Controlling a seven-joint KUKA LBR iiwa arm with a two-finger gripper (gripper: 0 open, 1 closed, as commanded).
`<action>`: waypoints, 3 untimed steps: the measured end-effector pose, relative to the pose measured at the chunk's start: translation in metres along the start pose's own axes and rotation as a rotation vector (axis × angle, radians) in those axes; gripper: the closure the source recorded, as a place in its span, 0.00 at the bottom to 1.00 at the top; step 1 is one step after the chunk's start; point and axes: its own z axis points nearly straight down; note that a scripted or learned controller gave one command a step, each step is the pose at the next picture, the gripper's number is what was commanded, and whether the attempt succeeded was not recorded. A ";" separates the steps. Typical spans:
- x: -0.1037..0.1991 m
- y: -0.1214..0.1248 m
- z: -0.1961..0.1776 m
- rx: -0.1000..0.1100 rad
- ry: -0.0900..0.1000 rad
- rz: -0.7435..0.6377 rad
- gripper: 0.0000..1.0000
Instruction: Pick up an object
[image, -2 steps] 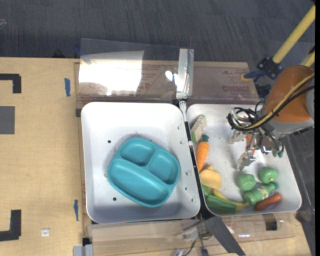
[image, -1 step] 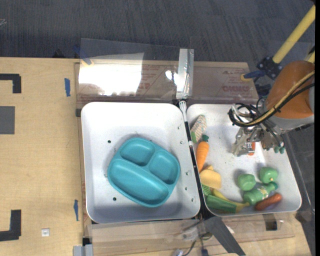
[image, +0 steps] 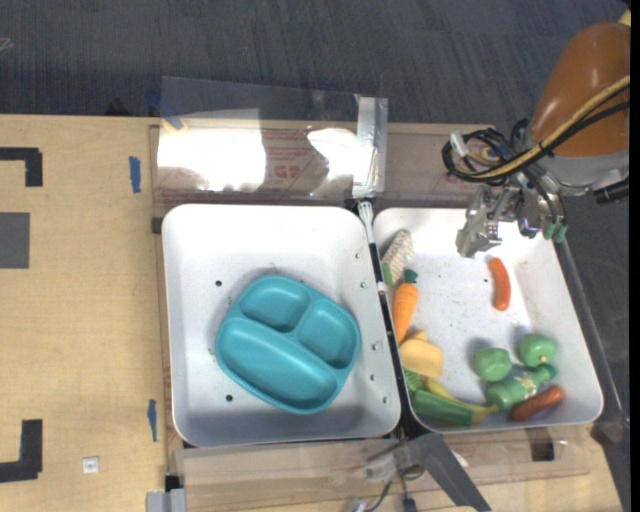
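On the wooden surface (image: 80, 300), in the right bin (image: 570, 300), an orange-red sausage (image: 500, 283) lies lengthwise just below-right of the hand (image: 478, 240); finger spread cannot be told.

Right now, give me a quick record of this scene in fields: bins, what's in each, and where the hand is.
left bin: holds a teal divided tray
right bin: holds toy food
along its left wall: corn, carrot, yellow piece
near its front: green pieces, red piece
sausage: lies alone, toward the back right
hand: over the right bin's back edge, beside the sausage, holding nothing visible
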 end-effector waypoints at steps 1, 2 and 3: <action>-0.030 0.059 -0.043 -0.002 0.004 -0.024 1.00; -0.021 0.115 -0.068 -0.003 0.005 -0.207 1.00; -0.017 0.171 -0.052 -0.004 0.013 -0.243 1.00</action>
